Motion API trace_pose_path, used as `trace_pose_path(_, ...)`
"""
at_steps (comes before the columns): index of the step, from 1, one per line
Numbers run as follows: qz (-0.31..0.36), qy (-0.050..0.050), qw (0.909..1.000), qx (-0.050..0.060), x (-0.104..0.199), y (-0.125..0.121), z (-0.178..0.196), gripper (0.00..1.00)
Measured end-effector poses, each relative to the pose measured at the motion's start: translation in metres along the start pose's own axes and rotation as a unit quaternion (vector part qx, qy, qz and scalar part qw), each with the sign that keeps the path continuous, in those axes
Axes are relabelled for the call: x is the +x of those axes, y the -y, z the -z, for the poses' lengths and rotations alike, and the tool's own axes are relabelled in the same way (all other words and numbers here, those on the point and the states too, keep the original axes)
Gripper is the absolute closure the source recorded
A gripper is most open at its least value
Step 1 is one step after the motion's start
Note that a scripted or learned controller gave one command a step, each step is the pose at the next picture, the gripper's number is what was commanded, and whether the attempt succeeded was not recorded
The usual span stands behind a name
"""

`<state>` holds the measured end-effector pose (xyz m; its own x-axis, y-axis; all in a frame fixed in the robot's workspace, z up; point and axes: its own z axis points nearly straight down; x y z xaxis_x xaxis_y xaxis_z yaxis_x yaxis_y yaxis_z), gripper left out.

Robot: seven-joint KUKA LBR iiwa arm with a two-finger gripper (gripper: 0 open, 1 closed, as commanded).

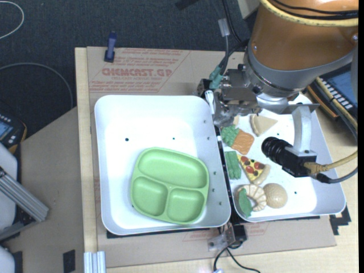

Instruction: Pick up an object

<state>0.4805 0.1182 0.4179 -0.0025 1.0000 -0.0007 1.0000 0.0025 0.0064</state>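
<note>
In right bin (327,195) | claw (227,114) low at its left wall, over toy food (245,142) | can't tell its state tbh | green tray (169,185) in left bin (114,129)

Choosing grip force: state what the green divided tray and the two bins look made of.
Green divided tray: likely molded plastic, matte with a soft sheen on smooth rounded rims. Left bin and right bin: probably thin white plastic, slightly glossy, with rounded edges; could be coated metal.
</note>
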Motion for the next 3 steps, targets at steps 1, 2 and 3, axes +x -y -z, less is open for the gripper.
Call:
trace_pose_path(1,0.0,0.0,1.0,-0.001,0.0,-0.001,0.011,1.0)
trace_pose_path(2,0.0,0.0,1.0,0.007,0.028,0.002,-0.071,1.0)
trace_pose_path(3,-0.001,-0.001,1.0,0.003,0.027,0.001,-0.057,1.0)
